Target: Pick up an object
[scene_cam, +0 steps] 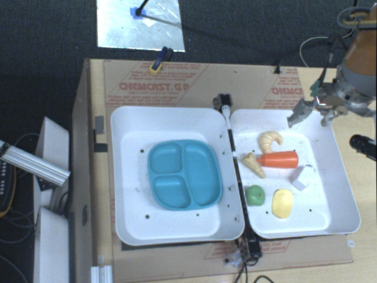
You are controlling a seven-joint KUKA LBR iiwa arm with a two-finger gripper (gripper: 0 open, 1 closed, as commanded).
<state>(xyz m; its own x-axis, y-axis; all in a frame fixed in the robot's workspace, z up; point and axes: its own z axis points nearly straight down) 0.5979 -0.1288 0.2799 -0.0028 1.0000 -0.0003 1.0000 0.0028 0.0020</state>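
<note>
Above the right bin's (339, 175) far edge the end effector (311, 113) hangs released, holding nothing, poised to descend on the croissant (270, 139), carrot (279, 159) and other toys clustered below it.

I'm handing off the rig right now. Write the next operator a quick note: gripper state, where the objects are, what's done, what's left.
Gripper: open, holding nothing, above the far right corner of the right bin.
Right bin holds: croissant, orange carrot, cream cone-shaped piece, green ball, yellow lemon, small grey block.
Left bin holds the blue divided tray.
Done: nothing picked yet.
Left: bring the gripper down on one object, close, lift. The lemon sits apart from the rest, so it looks the easier grab.
</note>
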